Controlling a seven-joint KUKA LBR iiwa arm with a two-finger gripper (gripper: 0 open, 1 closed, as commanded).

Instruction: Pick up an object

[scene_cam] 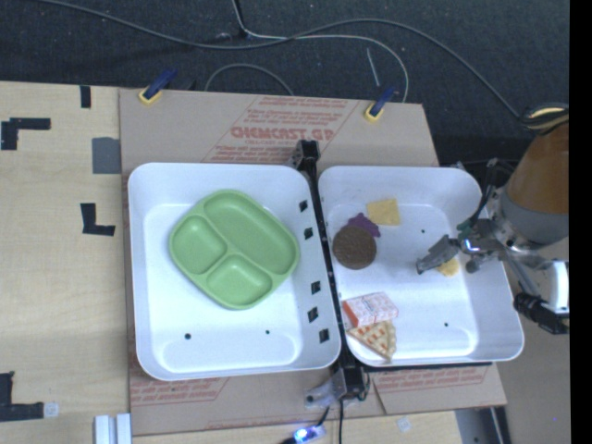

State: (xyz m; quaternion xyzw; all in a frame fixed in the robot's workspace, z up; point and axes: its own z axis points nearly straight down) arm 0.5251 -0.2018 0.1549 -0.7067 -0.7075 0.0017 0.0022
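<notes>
A pale wooden counter with black tape marks runs under a dark carpeted floor strip at the far edge, where thin cables trail. On the counter lies a sheet of brown printed cardboard, clipped at its far edge by two yellow-and-blue clamps, and on that sit two shallow white plastic bins side by side.

The left white bin carries a light green, rounded-square plastic plate with three compartments, lying slightly turned and closer to the bin's far edge than to its near edge.

The right white bin carries several small things. A flat yellow wedge like a cheese slice lies near the far edge. Just beside it, toward the bin's left wall, a round dark brown disc like a cookie sits touching a small purple piece. Near the bin's near-left corner lie a white-and-red wrapped packet and, touching it on the near side, an orange-tan triangular slice like pizza.

The grey arm with its orange band reaches in over the right edge of the right bin. Its fingers are low inside the bin near the right wall, slightly parted, with a small yellow piece just at their tips; whether they actually grip it I cannot tell.
</notes>
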